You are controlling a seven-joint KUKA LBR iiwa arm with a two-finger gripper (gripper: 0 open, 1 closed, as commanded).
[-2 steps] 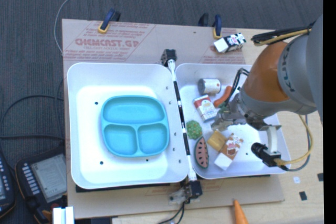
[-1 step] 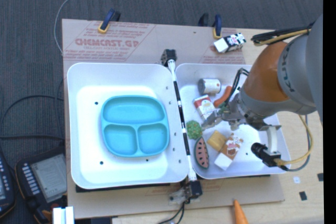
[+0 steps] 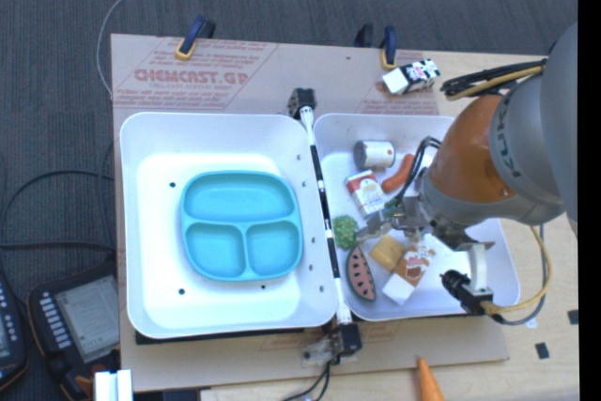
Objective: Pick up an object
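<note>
I am counting two white bins: a left bin (image 3: 131, 202) and a right bin (image 3: 502, 272). I am seeing one blue divided plate (image 3: 242, 225), one watermelon slice (image 3: 362, 272), one can (image 3: 374, 153), one carrot (image 3: 402, 171) and two blue clamps (image 3: 193, 35) (image 3: 388, 39).

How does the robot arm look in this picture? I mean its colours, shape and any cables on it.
The arm is thick and rounded, grey in its upper part, with a broad orange band above the wrist. Below the band sits a darker metallic hand with small mechanical parts. A thin black cable loops along the wrist, and a yellowish cable hangs near a black fitting.
</note>
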